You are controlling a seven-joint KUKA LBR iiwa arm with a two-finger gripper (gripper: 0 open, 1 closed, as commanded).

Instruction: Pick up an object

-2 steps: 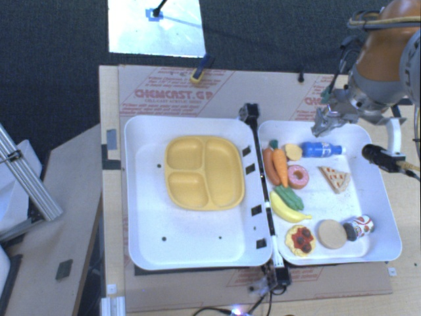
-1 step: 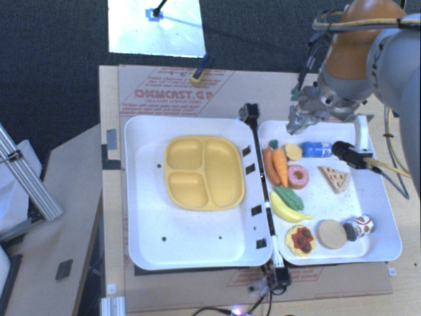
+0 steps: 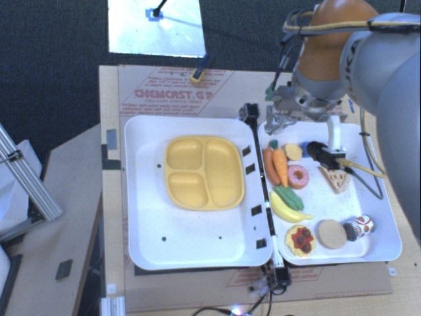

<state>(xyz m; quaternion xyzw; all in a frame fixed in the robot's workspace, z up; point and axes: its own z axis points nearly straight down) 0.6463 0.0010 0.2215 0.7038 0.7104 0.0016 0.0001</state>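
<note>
My gripper (image 3: pixel 279 125) hangs over the far left corner of the right bin (image 3: pixel 381 206), just above the tops of two orange carrots (image 3: pixel 276 166). Beside the carrots lie a small yellow piece (image 3: pixel 293 152) and a pink donut (image 3: pixel 298 176). Further right sits a pizza slice (image 3: pixel 336 178). Toward the near side are a green pod (image 3: pixel 288 197), a banana (image 3: pixel 289 210), a round mini pizza (image 3: pixel 300 240), a tan cookie (image 3: pixel 331 234) and a small can (image 3: pixel 359 227). Nothing shows in the gripper.
The left bin (image 3: pixel 145 229) holds a yellow divided plate (image 3: pixel 202 172). A black-clipped divider (image 3: pixel 258 176) runs between the bins. The arm's grey body and orange band (image 3: pixel 332 28) loom over the far right.
</note>
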